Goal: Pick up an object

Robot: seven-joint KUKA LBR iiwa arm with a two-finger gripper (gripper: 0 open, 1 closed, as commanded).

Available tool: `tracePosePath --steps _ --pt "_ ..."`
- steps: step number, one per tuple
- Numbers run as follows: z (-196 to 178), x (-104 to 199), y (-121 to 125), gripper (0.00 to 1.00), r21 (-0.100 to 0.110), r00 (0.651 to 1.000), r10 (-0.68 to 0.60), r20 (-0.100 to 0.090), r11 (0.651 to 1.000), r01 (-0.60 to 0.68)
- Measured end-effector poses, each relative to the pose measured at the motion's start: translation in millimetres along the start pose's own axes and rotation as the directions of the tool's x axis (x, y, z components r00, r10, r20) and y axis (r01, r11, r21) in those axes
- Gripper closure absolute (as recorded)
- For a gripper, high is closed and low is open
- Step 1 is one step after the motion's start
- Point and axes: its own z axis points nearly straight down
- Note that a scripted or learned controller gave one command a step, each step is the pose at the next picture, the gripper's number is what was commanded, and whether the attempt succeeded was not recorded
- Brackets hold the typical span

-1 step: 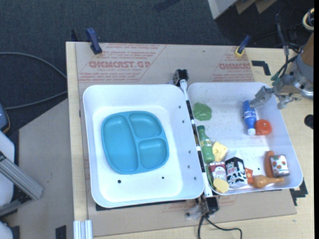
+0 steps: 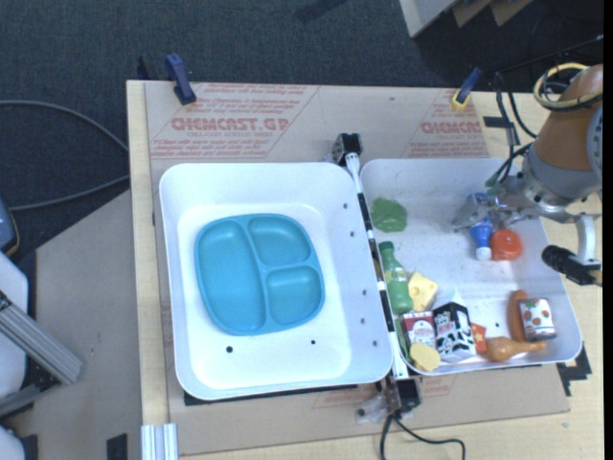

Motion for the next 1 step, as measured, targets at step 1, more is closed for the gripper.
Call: tracePosePath --steps 1 --pt "-10.8 -2.5 0.0 1.00 -0.002 1.000 0.000 0.007 1.000 0.000"
